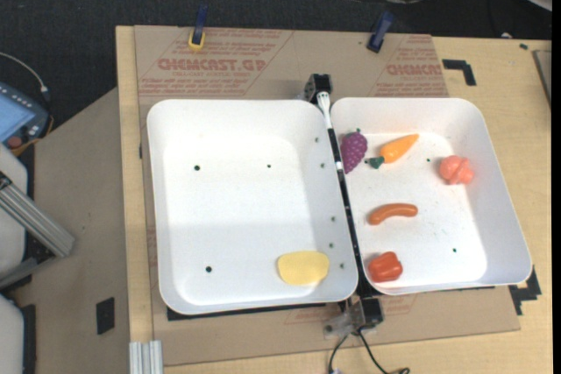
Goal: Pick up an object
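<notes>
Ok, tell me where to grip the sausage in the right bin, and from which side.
Grip the sausage at its middle, coming straight down from above. It lies flat and long, left to right, with bare floor on both long sides, so closing across its narrow width probably suits best.

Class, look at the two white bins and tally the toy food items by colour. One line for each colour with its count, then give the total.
Yellow: 1, the yellow piece in the left bin
Purple: 1, the grapes
Orange: 2, the carrot and the sausage
Pink: 1, the pink piece
Red: 1, the pepper
Total: 6
</notes>
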`<control>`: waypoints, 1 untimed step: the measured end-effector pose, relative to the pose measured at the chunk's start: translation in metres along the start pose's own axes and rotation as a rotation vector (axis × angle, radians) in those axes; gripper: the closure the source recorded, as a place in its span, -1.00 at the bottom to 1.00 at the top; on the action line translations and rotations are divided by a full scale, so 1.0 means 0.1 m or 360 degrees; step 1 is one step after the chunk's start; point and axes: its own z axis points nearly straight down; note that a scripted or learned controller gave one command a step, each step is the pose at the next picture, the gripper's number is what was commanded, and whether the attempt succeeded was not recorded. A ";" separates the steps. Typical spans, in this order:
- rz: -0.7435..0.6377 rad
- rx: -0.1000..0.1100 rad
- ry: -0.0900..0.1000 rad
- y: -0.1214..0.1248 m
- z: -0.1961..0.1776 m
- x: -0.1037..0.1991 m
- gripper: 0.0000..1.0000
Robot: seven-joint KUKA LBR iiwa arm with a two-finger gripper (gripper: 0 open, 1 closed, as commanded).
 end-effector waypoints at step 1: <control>-0.0002 -0.0008 0.0002 0.00 -0.11 0.01 1.00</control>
